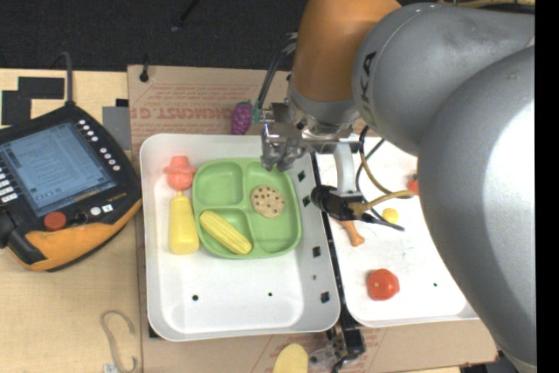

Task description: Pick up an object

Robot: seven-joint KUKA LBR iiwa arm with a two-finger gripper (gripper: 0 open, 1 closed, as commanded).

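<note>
1. Over the left bin (166,293), at the green plate's (284,236) far rim, you see the gripper (278,155); whether its fingers are apart, you cannot tell.
2. The plate holds a bumpy yellow corn cob (225,232) and a round speckled cookie (267,201).

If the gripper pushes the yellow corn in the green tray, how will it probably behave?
The corn looks rounded and long, so it may roll sideways. It lies in a compartment of the green tray, whose raised walls would probably stop it. It seems a light plastic toy, probably stiff.
</note>
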